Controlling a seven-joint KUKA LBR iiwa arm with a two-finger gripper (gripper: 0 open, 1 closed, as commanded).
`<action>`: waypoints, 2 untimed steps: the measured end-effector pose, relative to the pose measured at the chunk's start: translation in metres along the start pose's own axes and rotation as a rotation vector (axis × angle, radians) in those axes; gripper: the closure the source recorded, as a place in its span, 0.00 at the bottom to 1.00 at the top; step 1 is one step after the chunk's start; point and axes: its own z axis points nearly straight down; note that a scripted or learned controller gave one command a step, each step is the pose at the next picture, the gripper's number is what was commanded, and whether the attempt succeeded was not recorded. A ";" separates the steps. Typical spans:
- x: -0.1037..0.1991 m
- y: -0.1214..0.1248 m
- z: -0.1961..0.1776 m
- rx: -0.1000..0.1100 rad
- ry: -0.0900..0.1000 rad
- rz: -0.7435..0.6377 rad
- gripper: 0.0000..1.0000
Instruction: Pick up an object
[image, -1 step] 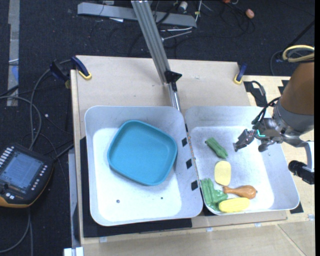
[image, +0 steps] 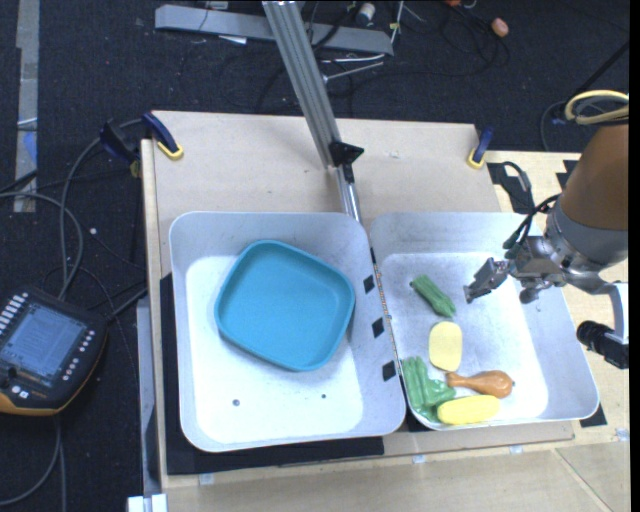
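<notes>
The right bin (image: 560, 330) holds a small green cucumber-like piece (image: 432, 293), a pale yellow oval piece (image: 446, 346), a brown drumstick (image: 482, 381), a yellow oblong piece (image: 468, 409) and a green leafy piece (image: 420, 385) in its near left corner. My gripper (image: 505, 283) hangs over the upper middle of this bin, to the right of the green piece and apart from it. Its fingers (image: 483, 278) are spread open with nothing between them.
A large blue square plate (image: 285, 305) lies in the left bin (image: 200, 400). A slanted metal pole (image: 312, 90) rises from the divide between the bins at the back. Clamps sit at the bench's far corners, and a teach pendant (image: 40, 350) lies on the floor to the left.
</notes>
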 end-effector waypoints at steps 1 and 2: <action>-0.002 -0.001 0.042 0.003 0.001 0.000 0.00; -0.010 -0.002 0.089 0.004 0.001 0.001 0.00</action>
